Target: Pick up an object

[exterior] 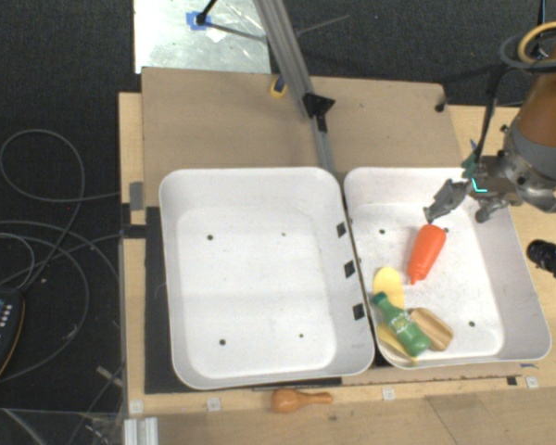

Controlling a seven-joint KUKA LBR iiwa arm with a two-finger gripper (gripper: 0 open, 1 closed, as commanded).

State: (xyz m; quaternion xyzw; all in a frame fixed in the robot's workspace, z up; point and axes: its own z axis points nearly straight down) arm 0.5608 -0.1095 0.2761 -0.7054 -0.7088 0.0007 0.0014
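**Two bins, one arm: stock at hand**

While the left bin (250, 276) offers its whole white floor as open room, the right bin (510, 248) is crowded only toward its 6 o'clock rim.

- Wooden pear-shaped piece (299, 399): on the bench outside the bins, just below the left bin's front edge.
- Yellow piece (387, 284), green bottle (400, 323), tan wooden block (434, 327): packed together, touching, at the right bin's 7 o'clock corner.
- Orange carrot (426, 251): mid-bin, lying at a slant, free floor at its 3 o'clock.
- Gripper (463, 202): entering from 3 o'clock, fingers spread and holding nothing; the nearer fingertip (437, 211) hangs just above the carrot's upper end, contact not discernible.
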